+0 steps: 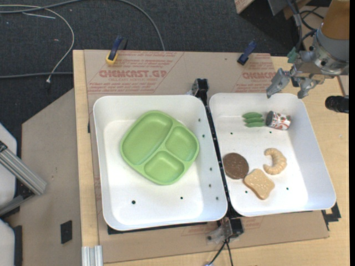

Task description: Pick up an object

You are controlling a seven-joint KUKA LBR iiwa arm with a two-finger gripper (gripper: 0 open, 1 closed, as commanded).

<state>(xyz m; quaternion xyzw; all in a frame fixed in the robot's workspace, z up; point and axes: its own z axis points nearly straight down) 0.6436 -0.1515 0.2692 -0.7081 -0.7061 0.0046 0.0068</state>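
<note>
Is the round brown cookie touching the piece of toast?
Touching, or very nearly: in the camera view the brown cookie and the toast meet at their edges, with no white bin floor between them.

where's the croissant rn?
The croissant lies in the right bin, toward its near right side, just above the toast slice and right of the brown cookie.
</note>
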